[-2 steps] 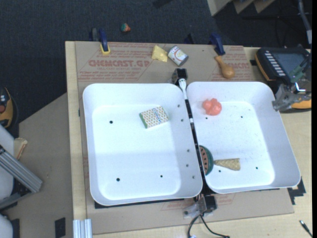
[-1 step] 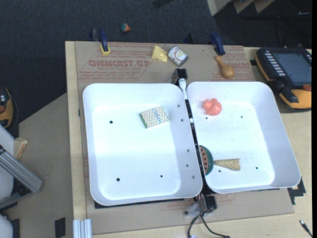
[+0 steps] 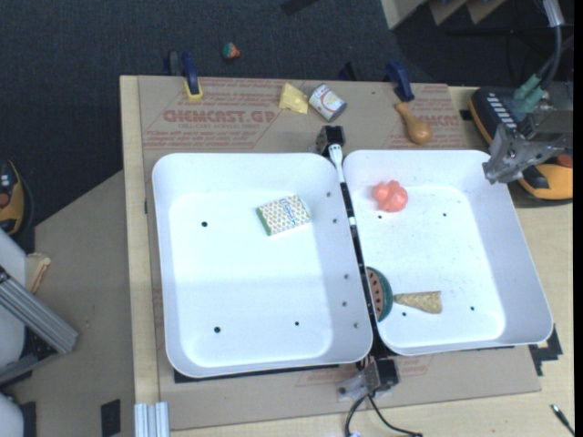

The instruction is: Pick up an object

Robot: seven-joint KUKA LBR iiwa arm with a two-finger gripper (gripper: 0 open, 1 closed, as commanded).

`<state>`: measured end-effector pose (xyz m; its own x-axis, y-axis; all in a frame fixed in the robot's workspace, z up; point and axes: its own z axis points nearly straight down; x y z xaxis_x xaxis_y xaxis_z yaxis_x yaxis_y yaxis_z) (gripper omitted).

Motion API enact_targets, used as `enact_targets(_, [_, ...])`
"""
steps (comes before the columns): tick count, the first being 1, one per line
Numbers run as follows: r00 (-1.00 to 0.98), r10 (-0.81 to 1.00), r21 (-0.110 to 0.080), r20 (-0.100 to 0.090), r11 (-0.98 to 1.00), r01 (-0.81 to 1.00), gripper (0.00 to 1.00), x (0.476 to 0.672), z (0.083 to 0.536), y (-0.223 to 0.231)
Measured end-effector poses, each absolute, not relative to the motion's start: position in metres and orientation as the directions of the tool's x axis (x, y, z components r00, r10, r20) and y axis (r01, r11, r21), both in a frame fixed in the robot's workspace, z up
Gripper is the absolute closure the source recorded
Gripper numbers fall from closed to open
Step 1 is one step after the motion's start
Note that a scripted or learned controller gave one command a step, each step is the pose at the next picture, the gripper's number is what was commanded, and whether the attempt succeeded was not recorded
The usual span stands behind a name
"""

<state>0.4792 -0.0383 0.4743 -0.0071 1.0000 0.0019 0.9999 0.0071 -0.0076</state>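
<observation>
Beside the right bin (image 3: 510, 244), end effector (image 3: 506, 164) hovers.

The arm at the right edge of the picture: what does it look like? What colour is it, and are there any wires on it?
The end of the arm that shows is a blocky grey metal piece with angular edges. A teal-green part sits on top of it, and dark cables loop up from it toward the top right corner. The picture is too small to make out any markings on it.
</observation>
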Motion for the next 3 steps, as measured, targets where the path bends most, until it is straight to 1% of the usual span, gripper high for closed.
enact_targets(1, [-0.01,1.0,-0.01,0.001,0.01,1.0,1.0,0.479,0.4,0.048])
enact_targets(2, [-0.008,1.0,0.018,0.005,0.008,1.0,1.0,0.479,0.543,0.102])
enact_targets(3, [-0.007,1.0,-0.013,-0.003,0.007,1.0,1.0,0.478,0.432,0.167])
